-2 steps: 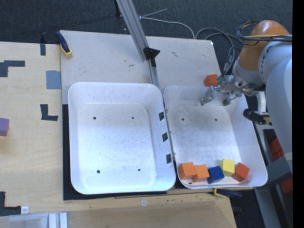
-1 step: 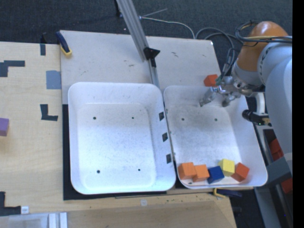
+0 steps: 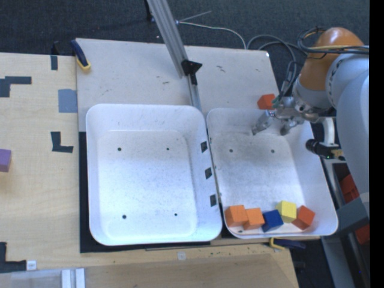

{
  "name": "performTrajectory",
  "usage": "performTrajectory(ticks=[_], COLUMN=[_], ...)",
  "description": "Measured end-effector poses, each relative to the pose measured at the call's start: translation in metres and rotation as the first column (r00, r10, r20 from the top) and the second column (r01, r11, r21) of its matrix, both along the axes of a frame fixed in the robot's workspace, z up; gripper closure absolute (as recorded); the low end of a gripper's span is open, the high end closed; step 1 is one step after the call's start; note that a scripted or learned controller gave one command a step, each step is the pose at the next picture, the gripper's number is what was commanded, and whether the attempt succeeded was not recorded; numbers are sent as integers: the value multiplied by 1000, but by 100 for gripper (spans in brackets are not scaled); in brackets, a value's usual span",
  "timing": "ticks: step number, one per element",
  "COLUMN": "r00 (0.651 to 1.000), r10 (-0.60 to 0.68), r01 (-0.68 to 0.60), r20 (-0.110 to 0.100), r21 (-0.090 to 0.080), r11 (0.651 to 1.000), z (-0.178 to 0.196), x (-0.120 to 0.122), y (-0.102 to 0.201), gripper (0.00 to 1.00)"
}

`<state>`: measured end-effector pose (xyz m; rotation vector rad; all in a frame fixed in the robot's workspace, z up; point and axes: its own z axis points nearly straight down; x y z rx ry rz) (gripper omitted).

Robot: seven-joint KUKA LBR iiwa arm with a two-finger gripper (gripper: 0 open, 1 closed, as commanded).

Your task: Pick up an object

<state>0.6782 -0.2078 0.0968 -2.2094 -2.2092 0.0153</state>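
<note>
Hovering over the right bin's point(image 3: 312, 179) far end.
My gripper point(image 3: 271, 126) hangs open, holding nothing; five blocks point(image 3: 270, 216) line the near wall.

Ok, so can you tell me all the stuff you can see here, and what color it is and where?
White bins: 2, side by side, left bin, right bin.
Orange blocks: 2, right bin's near edge.
Blue block: 1, beside them.
Yellow block: 1, same row.
Red-orange block: 1, row's right end.
Purple block: 1, far left bench.
Metal pole: 1, grey, above bins.
Gripper: 1, over right bin's far end.
</note>
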Motion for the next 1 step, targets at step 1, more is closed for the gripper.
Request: performTrajectory(ticks=[1], r00=[1000], r10=[1], r01=[-1], r20=[13], r21=[-5], r11=[1000], z=[16], x=[2], y=[-1], gripper=[0])
